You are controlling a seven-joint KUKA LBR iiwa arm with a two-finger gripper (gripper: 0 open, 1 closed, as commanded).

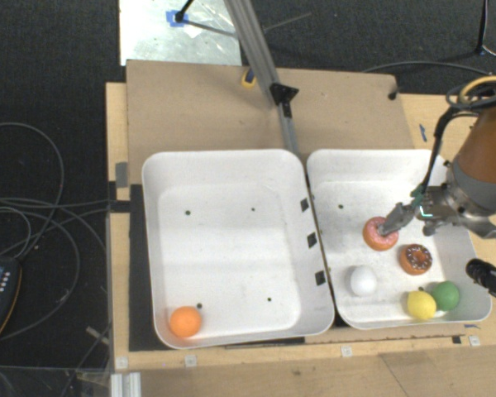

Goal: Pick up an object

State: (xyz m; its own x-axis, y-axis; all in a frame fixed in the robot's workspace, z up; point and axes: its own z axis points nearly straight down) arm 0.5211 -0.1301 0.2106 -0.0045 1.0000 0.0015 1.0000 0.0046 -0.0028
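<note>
Here the gripper (388, 228) comes in from the right and hangs low over the right bin (335, 190), its tip meeting the pink donut (379, 234), which lies flat on the bin floor directly under it. Whether the jaws are apart or clamped on the donut cannot be told; the tip is small and blurs into the pink icing. The donut looks like the chosen thing, likely because it lies flat and a little apart from its neighbours, giving room to reach it. Just beyond the jaws toward the near-right sits a brown donut (415, 259); nearer the front edge a white ball (363, 281) lies below the jaws, and a yellow ball (421, 304) and green ball (445, 295) touch one another in the near-right corner. Those round things crowd together and would probably roll from a grip. Far to the left of the jaws, an orange ball (185, 322) rests in the left bin (161, 180), at its near corner.
</note>
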